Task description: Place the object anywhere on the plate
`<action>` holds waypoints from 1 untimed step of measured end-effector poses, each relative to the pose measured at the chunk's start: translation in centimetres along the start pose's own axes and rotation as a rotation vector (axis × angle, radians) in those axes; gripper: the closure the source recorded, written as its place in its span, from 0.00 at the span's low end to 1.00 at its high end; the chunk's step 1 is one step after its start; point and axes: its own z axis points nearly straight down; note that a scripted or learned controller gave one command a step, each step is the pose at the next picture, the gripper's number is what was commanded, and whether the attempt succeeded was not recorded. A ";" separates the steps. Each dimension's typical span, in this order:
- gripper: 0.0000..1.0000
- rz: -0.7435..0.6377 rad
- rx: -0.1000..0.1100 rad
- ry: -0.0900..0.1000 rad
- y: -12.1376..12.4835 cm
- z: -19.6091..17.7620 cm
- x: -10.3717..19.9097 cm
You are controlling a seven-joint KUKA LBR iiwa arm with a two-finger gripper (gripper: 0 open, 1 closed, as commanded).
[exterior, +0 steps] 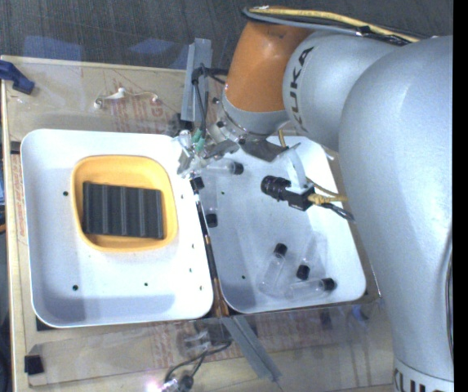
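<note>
Clear plastic vials with black caps [299, 273] are the objects here, a handful of them lying loose in the right-hand shallow white bin [246, 288], mostly down toward its near corner, with one more [234, 168] up by the far edge and a small dark bit [211, 218] beside the divider. The plate, a yellow rounded-square dish with a dark ribbed insert [124, 206], sits well apart from them in the left white bin [46, 284], roughly in its middle, with nothing on it that I can make out. The grey arm with the orange band [262, 64] comes in from the right and takes up a lot of the shot, and the gripper [199, 147] is down at the far edge between the two bins, over the gap. Honestly it's just a tangle of metal and a greenish bit there, so I can't tell how it's set or whether it has hold of anything. A black cable connector with a yellow wire [287, 191] hangs over the right bin. Both bins rest on a pale wooden bench [95, 84] with some clamps and brackets at its edges, and dark grey carpet [95, 6] shows beyond it.
</note>
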 end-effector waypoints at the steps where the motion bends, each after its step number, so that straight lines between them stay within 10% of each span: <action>1: 0.00 0.000 0.000 0.000 0.0 0.0 0.0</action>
